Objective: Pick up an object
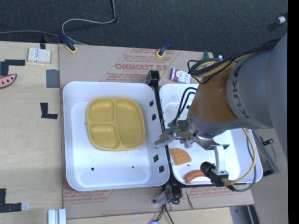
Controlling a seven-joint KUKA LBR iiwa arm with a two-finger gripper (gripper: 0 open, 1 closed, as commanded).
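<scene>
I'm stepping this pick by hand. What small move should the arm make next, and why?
Probably a short descent over the right bin. The gripper hangs near that bin's left edge, just above an orange waffle-like piece, with a sausage-like piece nearer the front. The waffle-like piece looks the nearest target.

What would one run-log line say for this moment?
arm: over right white bin | gripper: above orange waffle-like piece | yellow divided plate: left bin | nothing lifted
</scene>
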